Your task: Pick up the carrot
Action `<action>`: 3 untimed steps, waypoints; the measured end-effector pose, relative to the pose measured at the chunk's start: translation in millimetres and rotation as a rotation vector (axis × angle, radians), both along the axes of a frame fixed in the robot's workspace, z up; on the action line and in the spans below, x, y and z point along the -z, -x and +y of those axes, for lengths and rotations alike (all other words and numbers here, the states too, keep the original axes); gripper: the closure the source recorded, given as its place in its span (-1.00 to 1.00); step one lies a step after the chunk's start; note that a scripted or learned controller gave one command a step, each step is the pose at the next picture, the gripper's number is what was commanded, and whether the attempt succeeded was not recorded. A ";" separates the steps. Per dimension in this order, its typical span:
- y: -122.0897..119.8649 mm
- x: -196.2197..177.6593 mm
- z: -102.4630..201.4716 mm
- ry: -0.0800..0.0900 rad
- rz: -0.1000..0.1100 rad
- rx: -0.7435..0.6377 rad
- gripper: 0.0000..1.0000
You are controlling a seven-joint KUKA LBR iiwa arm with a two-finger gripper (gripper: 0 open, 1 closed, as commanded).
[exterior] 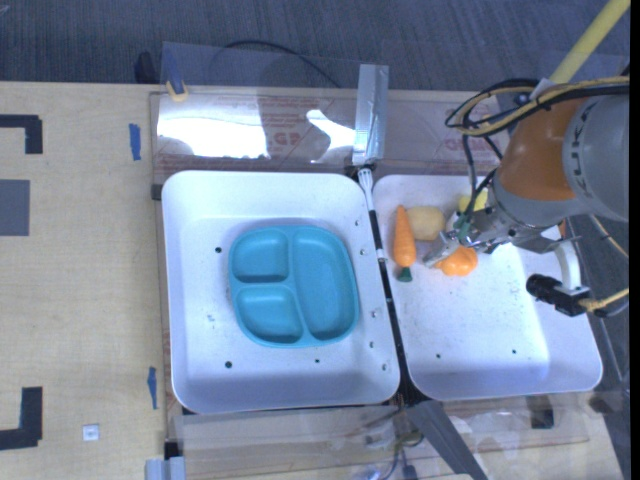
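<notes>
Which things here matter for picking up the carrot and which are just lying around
For the job: carrot, gripper, right bin.
Lying about: pale yellow item, small orange item, blue divided plate, left bin.

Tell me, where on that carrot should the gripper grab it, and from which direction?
Probably across the middle of the carrot, coming straight down from above. It lies flat in the right bin, long axis running roughly up-down in the view, so fingers closing left-right would span its narrow width. The bin wall sits close on its left and a pale yellowish item on its right, leaving little room.
</notes>
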State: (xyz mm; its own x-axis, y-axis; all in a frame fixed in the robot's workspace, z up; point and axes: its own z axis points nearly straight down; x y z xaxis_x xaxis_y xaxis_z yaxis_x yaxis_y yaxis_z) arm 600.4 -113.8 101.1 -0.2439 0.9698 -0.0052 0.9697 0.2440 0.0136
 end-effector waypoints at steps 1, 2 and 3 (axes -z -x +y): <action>6.2 -86.8 84.5 -0.001 0.005 -0.157 1.00; 41.1 -160.6 73.2 0.003 0.005 -0.248 1.00; 101.7 -84.3 94.7 -0.002 0.024 -0.246 1.00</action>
